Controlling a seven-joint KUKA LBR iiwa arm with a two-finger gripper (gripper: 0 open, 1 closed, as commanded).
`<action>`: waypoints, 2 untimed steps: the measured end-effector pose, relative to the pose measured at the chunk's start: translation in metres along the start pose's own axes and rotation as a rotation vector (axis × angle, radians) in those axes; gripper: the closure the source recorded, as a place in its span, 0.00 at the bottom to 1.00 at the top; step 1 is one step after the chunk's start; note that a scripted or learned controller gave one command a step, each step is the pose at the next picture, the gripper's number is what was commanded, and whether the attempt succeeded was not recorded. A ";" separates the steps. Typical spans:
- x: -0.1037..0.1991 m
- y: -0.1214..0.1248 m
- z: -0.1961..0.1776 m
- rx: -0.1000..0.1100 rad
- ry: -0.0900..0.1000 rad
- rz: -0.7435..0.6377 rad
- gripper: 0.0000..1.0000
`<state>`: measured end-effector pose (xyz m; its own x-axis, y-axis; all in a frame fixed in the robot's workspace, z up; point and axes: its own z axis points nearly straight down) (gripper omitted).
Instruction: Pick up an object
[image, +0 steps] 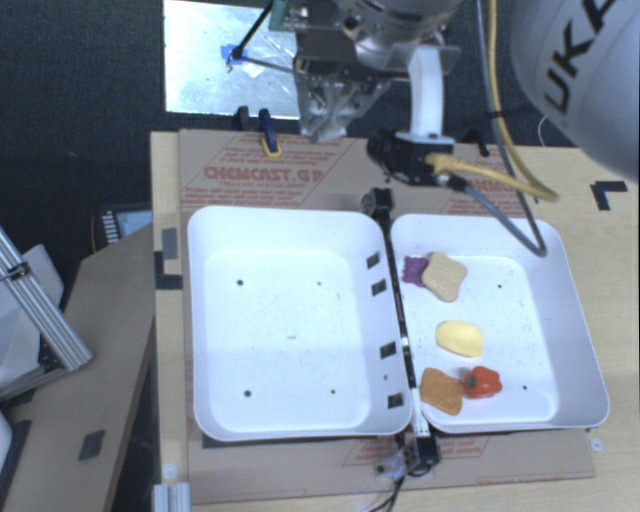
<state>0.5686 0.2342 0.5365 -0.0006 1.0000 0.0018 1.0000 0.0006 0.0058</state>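
The right bin holds several small items along its left side. A tan, lobed piece lies at the top with a small purple piece touching its left edge. Below them rests a yellow oval. Nearest the front, an orange chunk sits beside a red pepper-like item. My gripper hangs high beyond the far rim of the left bin, well away from all the items. Nothing shows under it.
A divider with black clips separates the bins. Yellow and grey cables drape over the right bin's far rim. A yellow-and-blue clamp grips the cardboard base at the back. An aluminium rail leans at the left.
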 end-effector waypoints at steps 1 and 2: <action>-0.009 -0.053 0.222 0.022 -0.008 0.001 1.00; -0.102 -0.056 0.448 0.022 -0.009 0.007 1.00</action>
<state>0.5153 0.1332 0.0883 0.0061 1.0000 -0.0070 0.9999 -0.0062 -0.0159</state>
